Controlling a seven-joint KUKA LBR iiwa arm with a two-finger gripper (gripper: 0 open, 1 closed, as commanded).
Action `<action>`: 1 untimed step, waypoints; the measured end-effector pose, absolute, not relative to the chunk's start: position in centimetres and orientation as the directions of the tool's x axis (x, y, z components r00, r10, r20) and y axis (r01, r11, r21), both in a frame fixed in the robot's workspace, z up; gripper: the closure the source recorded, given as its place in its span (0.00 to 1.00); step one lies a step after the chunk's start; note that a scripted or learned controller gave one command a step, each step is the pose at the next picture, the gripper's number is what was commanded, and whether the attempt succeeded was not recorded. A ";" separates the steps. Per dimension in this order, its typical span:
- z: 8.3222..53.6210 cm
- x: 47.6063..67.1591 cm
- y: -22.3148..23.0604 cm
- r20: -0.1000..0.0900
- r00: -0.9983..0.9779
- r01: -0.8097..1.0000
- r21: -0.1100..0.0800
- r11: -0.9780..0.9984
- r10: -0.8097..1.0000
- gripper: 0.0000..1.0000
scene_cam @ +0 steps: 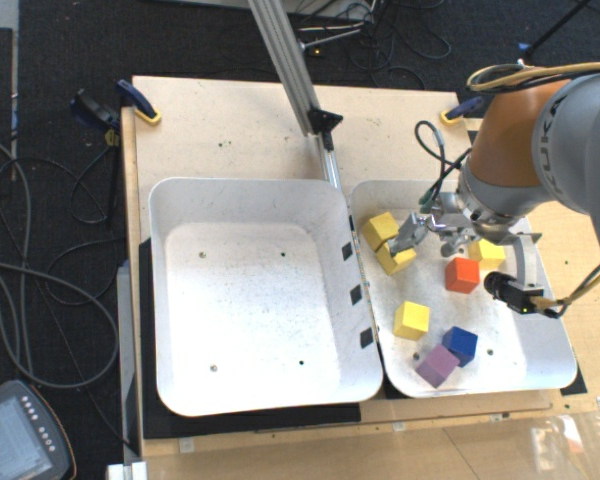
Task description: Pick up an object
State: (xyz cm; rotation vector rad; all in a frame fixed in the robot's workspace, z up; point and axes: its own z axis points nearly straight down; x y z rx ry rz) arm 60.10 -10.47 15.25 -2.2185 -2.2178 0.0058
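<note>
- Table (230, 128): pale top, two white bins side by side on it.
- Left bin (170, 268): centre-left of the frame, speckled floor.
- Right bin (550, 353): centre-right, holds all the blocks listed below.
- Yellow block, upper (381, 229): at the right bin's upper left, just above another yellow block (397, 259).
- My hand (412, 234): reaching in from the right, tips down beside those two yellow blocks; I cannot tell whether it is spread or pinching anything.
- Yellow cube (413, 320): lower in the bin, apart from the others.
- Purple block (438, 365): near the bin's bottom edge, touching the blue block (461, 343) to its upper right.
- Orange block (462, 274): right of my hand.
- Yellow piece (489, 252): just above the orange block, partly hidden by my wrist.
</note>
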 end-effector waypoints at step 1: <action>9.9 60.0 -10.4 0.001 0.001 1.000 -0.006 -0.001 1.000 0.00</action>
